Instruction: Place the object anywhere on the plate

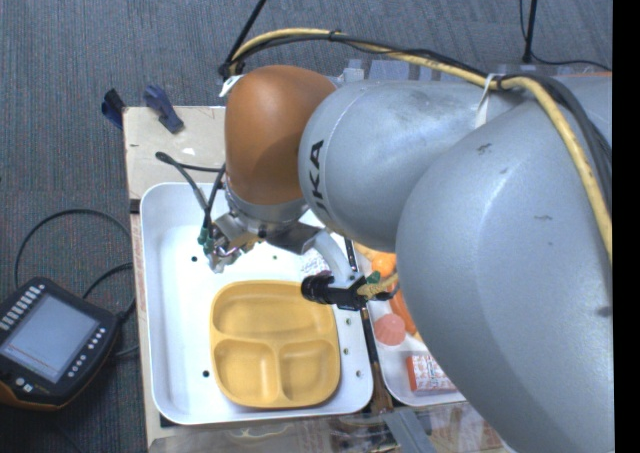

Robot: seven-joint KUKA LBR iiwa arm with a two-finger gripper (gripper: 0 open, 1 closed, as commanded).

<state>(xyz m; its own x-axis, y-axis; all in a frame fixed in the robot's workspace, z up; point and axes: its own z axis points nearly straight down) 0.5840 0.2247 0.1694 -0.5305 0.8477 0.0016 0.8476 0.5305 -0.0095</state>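
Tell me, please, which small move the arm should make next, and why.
Probably the arm should shift its gripper a little toward the near side, over the yellow plate, before lowering. The gripper sits above the bare floor of the left bin, just beyond the plate's far-left rim, not over any compartment. Whether it carries an object cannot be told; its tip is too small and dark.

Worktop [140, 146] is a light wood slab w/ two white bins side by side on it. Left bin [170, 341] sits fully in view, right bin [395, 381] mostly hidden by the arm. Blue clamps [160, 106] at the far left corner.
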